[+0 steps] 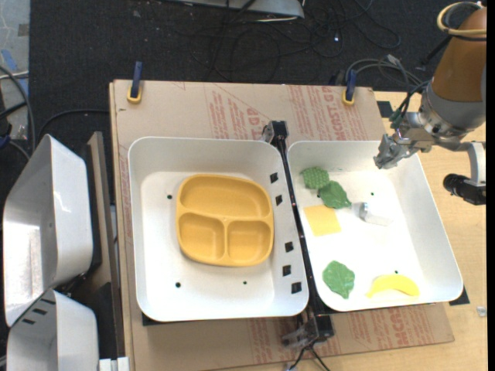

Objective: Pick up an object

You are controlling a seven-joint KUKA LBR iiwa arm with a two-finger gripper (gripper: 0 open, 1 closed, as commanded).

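Bench: cardboard sheet (232, 107) on a wooden top, dark floor with cables behind, two white bins side by side
Left bin (147, 207): holds a yellow tray (225, 219) with three compartments
Right bin (433, 230): holds two green leaves (325, 186) touching near the far left corner, a yellow square (322, 220) just below them, a small clear piece (371, 213) near the middle, another green leaf (339, 278) and a banana (393, 287) near the front edge
Gripper (384, 157): hangs over the far right part of the right bin, well apart from every object; whether it is open or closed, I cannot tell; nothing visibly held
Likely pick: the banana, apart from its neighbours
Handling: looks like a light, hard toy, smooth and curved, so it may slip or roll
Grip: across the thick middle of the curve, not the tapered ends
Risk: the flat square and leaves lie low against the floor and give little to pinch
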